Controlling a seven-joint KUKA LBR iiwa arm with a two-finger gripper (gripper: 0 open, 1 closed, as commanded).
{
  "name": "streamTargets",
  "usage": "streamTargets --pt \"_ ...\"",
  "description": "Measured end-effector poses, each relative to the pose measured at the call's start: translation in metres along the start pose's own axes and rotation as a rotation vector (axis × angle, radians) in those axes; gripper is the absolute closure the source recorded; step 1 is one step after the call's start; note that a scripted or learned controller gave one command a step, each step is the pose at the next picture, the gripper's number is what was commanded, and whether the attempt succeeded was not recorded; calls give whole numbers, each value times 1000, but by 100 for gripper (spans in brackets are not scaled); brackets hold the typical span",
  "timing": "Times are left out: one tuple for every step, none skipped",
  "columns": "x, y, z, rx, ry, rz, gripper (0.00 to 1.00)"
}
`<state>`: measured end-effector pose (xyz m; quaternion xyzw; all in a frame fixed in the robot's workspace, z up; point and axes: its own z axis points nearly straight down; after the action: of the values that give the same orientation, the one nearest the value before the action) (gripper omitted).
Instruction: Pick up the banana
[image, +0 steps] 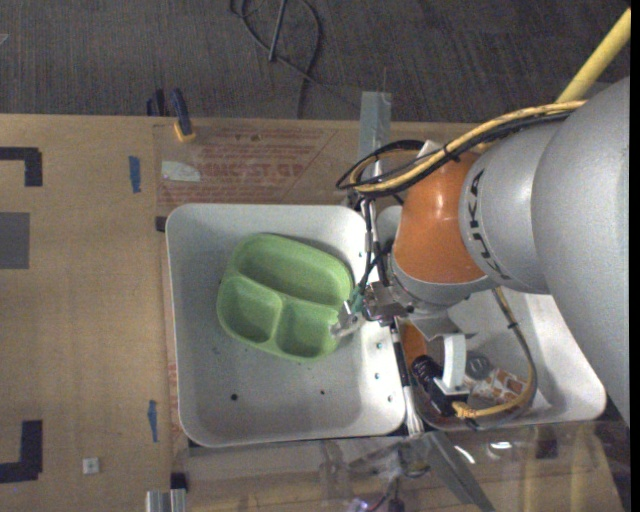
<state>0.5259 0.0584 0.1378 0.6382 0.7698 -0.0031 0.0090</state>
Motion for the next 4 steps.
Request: streamTargets --pt "-3 15 9 8 -10 -59 0" --pt "-6 21 12 11 -13 -84 0" --pt "-6 25 12 8 -15 -89 0" --pt "-6 27 13 7 -16 -87 0"
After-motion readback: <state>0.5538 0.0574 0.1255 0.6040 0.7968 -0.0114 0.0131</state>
